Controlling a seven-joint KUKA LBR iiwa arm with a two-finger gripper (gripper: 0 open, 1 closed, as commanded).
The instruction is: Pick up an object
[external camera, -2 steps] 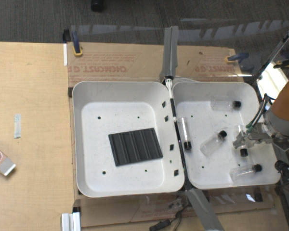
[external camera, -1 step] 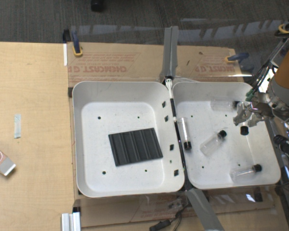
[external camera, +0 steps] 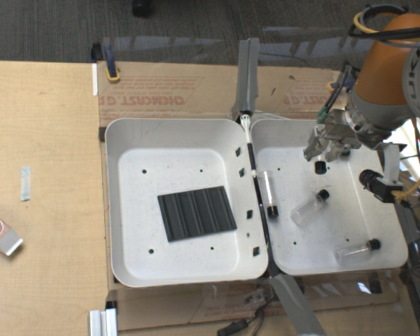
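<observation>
Near edge of the right bin: a clear vial. Another clear vial mid-floor, open room around. Gripper above the far half; grip unreadable. Beyond, cardboard prints reversed "CHEMCAST."

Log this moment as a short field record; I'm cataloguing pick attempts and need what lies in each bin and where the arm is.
left bin: one dark ribbed mat, lying flat near the middle
right bin: three clear vials with black caps
end effector: above the right bin's far part, nothing visibly held
bench left of bins: small eraser-like item
</observation>
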